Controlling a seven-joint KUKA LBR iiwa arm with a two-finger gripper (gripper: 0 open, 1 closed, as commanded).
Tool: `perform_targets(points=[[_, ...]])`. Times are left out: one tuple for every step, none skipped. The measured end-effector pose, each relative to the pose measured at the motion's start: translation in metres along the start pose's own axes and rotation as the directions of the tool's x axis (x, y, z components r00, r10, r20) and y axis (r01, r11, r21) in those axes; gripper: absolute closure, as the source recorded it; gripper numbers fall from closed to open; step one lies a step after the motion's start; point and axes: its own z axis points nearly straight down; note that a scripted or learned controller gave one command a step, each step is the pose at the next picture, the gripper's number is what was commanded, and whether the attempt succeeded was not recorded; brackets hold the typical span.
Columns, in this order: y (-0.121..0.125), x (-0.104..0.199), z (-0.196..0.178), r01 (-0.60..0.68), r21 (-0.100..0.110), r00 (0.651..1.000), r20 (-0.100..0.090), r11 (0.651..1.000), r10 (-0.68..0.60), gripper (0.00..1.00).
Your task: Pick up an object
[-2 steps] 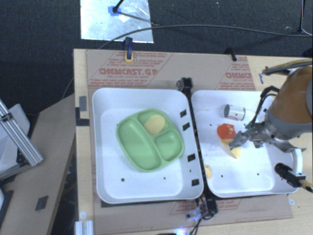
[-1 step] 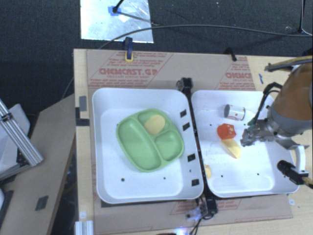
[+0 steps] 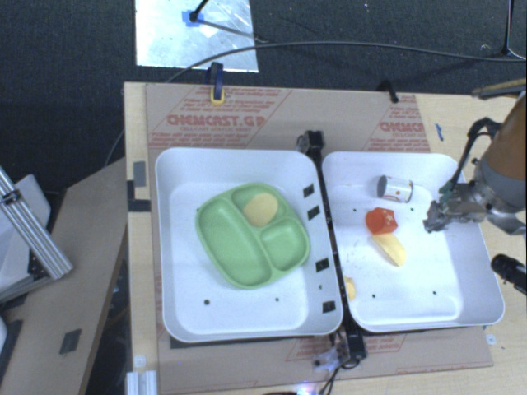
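Inside the left bin (image 3: 177,303), lying on a green divided plate (image 3: 247,241): a yellow round fruit (image 3: 262,209). Further right, resting in the right bin (image 3: 469,303): red piece (image 3: 380,220), yellow wedge (image 3: 391,249), small can (image 3: 396,189). Hovering beside them, gripper (image 3: 434,219), grip state unclear.

A divided plate (image 3: 247,245) sits in the left bin (image 3: 181,220); a can (image 3: 395,189) lies in the right bin (image 3: 461,295), beside it on the worktop (image 3: 272,109).
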Motion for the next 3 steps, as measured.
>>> perform_targets(points=[[0.001, 0.000, -0.016, 0.004, 0.000, 1.000, 0.000, 1.000, -0.004, 1.00], [0.011, 0.044, -0.011, 0.006, 0.000, 1.000, -0.001, 1.000, -0.006, 1.00], [0.030, 0.089, -0.024, 0.005, 0.001, 1.000, -0.001, 1.000, -0.005, 1.00]])
